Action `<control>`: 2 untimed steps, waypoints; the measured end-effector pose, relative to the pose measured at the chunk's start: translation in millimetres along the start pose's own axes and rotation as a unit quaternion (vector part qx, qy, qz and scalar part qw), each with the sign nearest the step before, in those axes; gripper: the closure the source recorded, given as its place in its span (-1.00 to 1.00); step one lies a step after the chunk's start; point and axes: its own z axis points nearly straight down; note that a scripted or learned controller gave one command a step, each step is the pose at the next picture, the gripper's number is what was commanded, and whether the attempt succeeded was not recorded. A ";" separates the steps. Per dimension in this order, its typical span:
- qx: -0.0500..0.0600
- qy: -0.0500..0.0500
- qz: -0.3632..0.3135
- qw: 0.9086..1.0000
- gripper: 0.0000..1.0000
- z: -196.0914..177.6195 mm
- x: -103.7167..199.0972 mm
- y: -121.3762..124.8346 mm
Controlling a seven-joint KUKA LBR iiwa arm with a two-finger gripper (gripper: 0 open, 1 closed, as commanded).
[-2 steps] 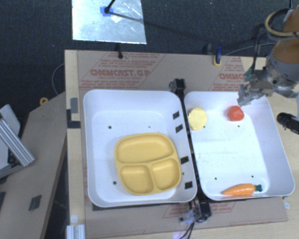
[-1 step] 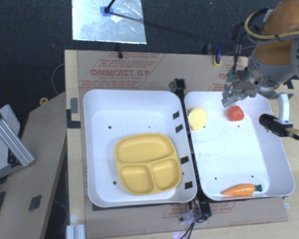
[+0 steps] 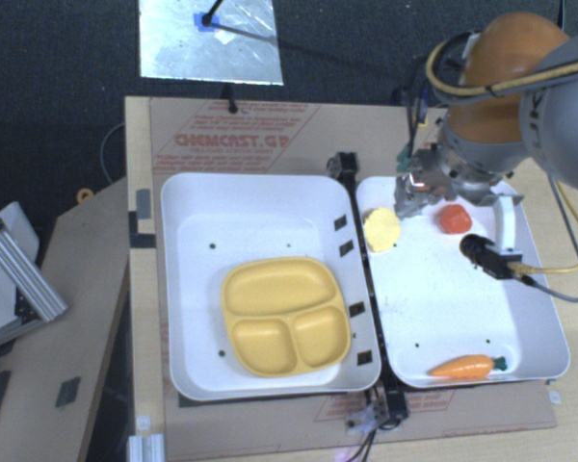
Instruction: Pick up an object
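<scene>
In the right bin point(image 3: 520, 306) lie three objects. A pale yellow round piece point(image 3: 381, 229) sits at the far left corner, a red tomato-like piece point(image 3: 454, 218) sits at the back, and an orange carrot point(image 3: 462, 366) lies near the front edge. My gripper point(image 3: 411, 196) hangs low over the back left of this bin. It is just above and to the right of the yellow piece and to the left of the red one. I see nothing held in it.
The left bin point(image 3: 197, 229) holds a yellow divided tray point(image 3: 284, 314). A black divider point(image 3: 358, 258) runs between the bins. A black cable fitting point(image 3: 484, 253) and a yellow cable from the arm hang over the right bin.
</scene>
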 end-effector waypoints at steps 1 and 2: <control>0.000 0.000 0.000 1.000 1.00 14.4 49.2 -6.5; 0.000 0.000 0.000 1.000 1.00 20.4 110.0 -21.4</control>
